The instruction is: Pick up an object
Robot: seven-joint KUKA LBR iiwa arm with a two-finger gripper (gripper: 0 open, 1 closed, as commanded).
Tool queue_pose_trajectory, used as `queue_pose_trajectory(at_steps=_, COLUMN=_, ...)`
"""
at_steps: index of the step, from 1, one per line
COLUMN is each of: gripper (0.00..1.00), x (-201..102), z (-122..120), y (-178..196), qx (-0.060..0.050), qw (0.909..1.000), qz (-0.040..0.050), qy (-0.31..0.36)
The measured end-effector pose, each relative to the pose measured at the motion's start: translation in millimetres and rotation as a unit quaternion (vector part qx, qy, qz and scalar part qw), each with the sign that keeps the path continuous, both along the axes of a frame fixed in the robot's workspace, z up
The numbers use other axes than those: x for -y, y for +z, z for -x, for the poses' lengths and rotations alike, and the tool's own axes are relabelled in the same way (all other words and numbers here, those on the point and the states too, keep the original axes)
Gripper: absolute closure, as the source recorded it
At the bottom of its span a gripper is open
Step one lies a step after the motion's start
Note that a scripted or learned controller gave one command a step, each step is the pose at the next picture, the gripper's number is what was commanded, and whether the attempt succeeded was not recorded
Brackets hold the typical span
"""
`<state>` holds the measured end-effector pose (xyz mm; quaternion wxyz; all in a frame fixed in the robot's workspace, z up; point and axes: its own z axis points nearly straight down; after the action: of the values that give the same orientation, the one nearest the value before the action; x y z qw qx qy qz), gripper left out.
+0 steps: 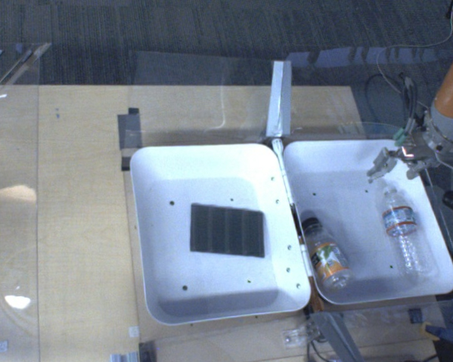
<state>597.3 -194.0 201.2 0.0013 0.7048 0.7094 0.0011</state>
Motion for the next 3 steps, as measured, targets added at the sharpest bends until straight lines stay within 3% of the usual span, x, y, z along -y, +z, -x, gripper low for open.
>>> queue_pose_trajectory(at_steps=1, gripper=0.0, x=11.0, z=23.2, y=-45.1, qx=0.001, qw=0.9993, qz=0.0003, qy=0.036)
queue_pose_trajectory(at_steps=2, gripper=0.0, x=11.3, z=43.1, y=-16.8, qx=0.001, qw=0.9943, qz=0.0008, qy=0.106)
queue_pose_trajectory(at_steps=3, gripper=0.0, x=10.7, z=16.6, y=-5.3, qx=0.002, qw=0.9959, qz=0.001, qy=0.091)
